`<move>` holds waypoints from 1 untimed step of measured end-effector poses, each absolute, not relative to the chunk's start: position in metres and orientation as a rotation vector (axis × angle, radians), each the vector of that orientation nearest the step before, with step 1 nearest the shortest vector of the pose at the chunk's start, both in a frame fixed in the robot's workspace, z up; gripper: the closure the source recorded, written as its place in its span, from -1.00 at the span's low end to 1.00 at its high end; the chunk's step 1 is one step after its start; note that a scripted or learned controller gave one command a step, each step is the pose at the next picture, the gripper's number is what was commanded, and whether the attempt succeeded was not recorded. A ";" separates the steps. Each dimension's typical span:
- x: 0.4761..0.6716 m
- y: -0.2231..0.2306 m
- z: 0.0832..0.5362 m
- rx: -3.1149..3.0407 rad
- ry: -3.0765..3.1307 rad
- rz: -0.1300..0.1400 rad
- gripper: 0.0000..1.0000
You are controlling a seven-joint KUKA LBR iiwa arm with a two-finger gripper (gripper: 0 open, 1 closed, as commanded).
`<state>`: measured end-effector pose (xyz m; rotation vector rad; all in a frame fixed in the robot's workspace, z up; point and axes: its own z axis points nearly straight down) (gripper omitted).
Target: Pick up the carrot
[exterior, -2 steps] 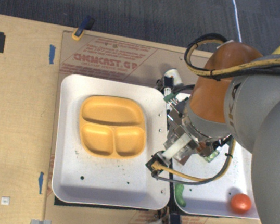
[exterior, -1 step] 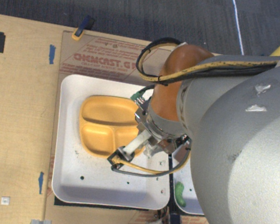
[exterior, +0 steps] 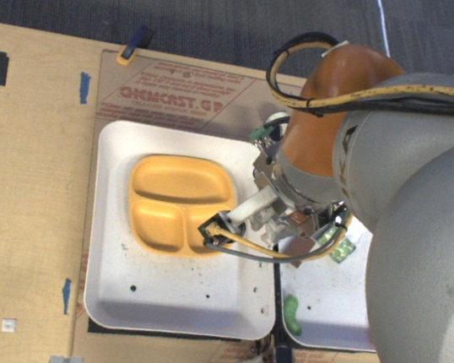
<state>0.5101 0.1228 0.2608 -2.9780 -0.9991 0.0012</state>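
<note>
Pale bench (exterior: 18, 203), printed cardboard sheet (exterior: 181, 96) on it, 2 white bins side by side, left bin (exterior: 174, 300), right bin (exterior: 331, 308).

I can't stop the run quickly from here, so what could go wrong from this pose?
1. The arm covers most of the right bin, so what lies under the wrist cannot be checked; a grasp might take the wrong thing, such as the green item by that bin's left wall.
2. The wrist hangs over the seam between the bins, beside the yellow divided tray in the left bin; a descent could clip tray or rim.
</note>
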 end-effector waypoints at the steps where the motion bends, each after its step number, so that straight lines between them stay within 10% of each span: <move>1: 0.536 0.153 0.163 -3.054 -0.732 0.007 1.00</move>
